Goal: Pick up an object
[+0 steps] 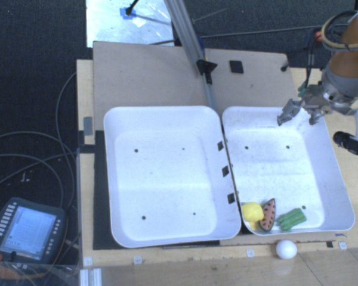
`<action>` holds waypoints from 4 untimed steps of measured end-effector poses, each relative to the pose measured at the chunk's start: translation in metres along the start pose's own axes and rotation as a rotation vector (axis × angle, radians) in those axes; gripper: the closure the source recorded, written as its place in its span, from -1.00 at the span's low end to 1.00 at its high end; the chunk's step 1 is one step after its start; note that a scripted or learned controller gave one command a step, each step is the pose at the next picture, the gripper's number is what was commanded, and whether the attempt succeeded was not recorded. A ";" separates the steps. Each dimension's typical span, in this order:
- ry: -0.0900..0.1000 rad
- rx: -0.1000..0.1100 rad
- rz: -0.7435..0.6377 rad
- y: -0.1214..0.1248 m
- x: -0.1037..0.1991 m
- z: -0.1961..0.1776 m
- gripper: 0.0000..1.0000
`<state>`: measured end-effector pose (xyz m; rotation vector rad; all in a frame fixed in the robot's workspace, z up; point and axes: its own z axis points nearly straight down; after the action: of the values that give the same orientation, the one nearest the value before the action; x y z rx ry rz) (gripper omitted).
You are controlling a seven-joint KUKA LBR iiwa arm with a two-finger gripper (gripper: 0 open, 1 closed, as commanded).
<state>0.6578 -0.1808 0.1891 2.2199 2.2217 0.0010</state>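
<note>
Hovering gripper (300, 113) (fingers spread); smooth white bin (322, 159).

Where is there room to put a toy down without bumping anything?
The left bin has bare floor wall to wall. The right bin is bare under the claw, but its near corner is crowded: yellow toy, watermelon slice, green toy.

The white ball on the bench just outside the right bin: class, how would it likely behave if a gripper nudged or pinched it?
The white ball looks round and smooth, so a nudge would probably send it rolling along the bench. It lies outside the right bin, so no wall seems placed to stop it. Its curved surface might squirt from a two-finger pinch unless gripped across the middle.
</note>
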 end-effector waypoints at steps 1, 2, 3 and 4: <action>0.003 0.006 -0.006 0.003 0.090 0.084 -1.00; -0.002 -0.007 0.004 -0.010 0.033 -0.008 -1.00; 0.000 -0.001 0.000 -0.010 0.036 -0.015 1.00; 0.002 0.001 -0.006 -0.010 0.131 0.003 1.00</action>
<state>0.6478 -0.0493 0.1861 2.2150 2.2298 0.0023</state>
